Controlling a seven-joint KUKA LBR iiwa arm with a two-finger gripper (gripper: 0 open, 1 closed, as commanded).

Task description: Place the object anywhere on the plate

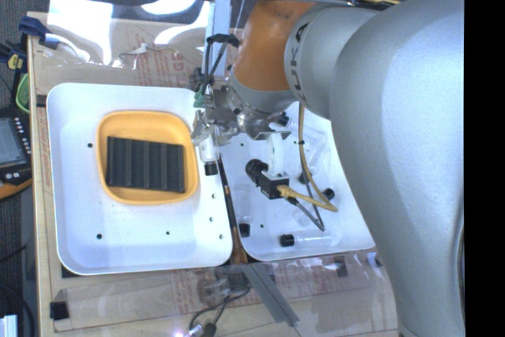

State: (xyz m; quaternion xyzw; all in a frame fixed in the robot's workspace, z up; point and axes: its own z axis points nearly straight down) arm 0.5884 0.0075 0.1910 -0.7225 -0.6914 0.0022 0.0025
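plate (147, 127): yellow, dark ribbed centre, lying in left bin (79, 249), long axis roughly across the view | object: cannot single it out near the tool | gripper (207, 140): over the seam between bins, just right of plate rim, hold cannot be told | coming move, judged: short shift left

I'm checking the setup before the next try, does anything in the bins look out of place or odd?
Nothing stands out. The yellow plate lies flat in the left bin, and the gripper hangs by its right edge, near the seam between the bins.
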